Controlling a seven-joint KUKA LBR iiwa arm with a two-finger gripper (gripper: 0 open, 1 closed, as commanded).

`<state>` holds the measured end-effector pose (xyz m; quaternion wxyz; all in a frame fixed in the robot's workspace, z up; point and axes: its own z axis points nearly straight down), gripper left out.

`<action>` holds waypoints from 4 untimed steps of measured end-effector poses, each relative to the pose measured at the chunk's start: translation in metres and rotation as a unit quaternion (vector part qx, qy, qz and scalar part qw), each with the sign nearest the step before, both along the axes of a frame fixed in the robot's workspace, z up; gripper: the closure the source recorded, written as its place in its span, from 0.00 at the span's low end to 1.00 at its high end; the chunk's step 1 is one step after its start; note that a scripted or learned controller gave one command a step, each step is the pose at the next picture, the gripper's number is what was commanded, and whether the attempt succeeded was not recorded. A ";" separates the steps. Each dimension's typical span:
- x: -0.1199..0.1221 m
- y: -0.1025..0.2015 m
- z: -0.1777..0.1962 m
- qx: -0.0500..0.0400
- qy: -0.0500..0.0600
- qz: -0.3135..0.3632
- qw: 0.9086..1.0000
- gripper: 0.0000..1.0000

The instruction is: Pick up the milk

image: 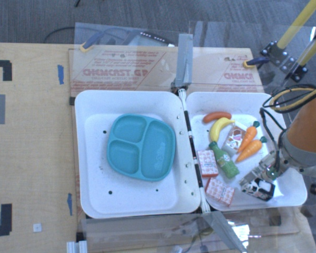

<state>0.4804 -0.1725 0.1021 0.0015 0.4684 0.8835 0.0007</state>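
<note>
Camera view: milk carton [262, 189] lower right of frame, right bin [295, 191]. Gripper [262, 176] touching it; I can't tell its opening. Risk: carton tips, skids against the wall.

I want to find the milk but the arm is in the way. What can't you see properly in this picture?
- Black-and-white carton, camera view: partly covered by the gripper; too small to tell whether it is gripped.
- Arm, camera view: cut off by the right edge.
- Red-and-white packets, camera view: print too small to read.
</note>
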 end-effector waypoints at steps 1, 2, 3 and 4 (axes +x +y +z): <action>0.001 0.002 0.010 0.001 -0.002 0.000 1.000 1.00; 0.000 0.083 0.083 0.000 -0.001 0.103 0.995 1.00; 0.018 0.158 0.082 0.000 0.000 0.045 0.999 1.00; 0.039 0.221 0.083 0.000 -0.001 0.216 0.976 1.00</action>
